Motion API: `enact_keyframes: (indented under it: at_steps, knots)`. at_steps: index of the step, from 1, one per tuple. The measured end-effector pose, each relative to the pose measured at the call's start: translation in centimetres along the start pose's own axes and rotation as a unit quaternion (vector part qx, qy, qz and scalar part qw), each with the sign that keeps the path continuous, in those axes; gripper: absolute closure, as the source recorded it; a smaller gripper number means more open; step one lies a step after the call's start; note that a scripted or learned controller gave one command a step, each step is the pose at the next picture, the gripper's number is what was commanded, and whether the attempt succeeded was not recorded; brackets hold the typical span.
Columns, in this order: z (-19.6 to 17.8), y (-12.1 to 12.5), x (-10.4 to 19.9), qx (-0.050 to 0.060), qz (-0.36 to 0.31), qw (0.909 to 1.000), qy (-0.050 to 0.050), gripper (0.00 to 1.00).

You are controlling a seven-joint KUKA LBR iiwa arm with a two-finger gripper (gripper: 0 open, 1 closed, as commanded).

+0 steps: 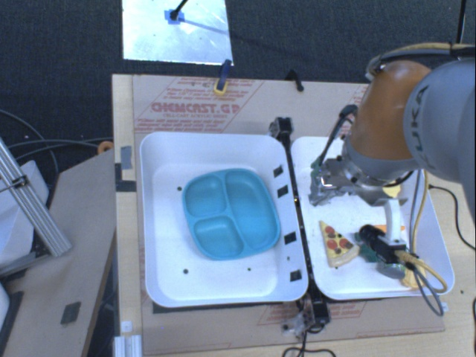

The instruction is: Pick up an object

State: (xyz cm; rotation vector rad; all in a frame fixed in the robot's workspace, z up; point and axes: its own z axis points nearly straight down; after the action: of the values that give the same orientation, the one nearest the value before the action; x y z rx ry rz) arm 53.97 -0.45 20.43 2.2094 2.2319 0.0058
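A toy pizza slice [338, 245] lies flat in the right bin [312, 151], near its front left. My gripper [325, 187] hangs over the same bin, just beyond the slice and toward the bin's left wall, apart from the slice. Nothing shows in its grasp. A small orange piece [378, 229] peeks out to the right of the slice, partly hidden by the arm. A blue divided plate [231, 213] rests in the middle of the left bin [167, 274].
The grey arm with its orange band [390, 114] covers the right bin's back and right side. A black divider with clips [291, 207] runs between the bins. A shiny metal sheet [177, 19] lies beyond the bench.
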Motion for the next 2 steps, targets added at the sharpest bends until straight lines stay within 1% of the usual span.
enact_keyframes:
  at_steps: [1, 2]
  knots:
    - [2.1, 1.1, 3.6, 0.002, 0.001, 1.0, 0.0, 1.0]
    - [0.9, 1.1, 3.4, 0.0, 0.001, 1.0, 0.0, 1.0]
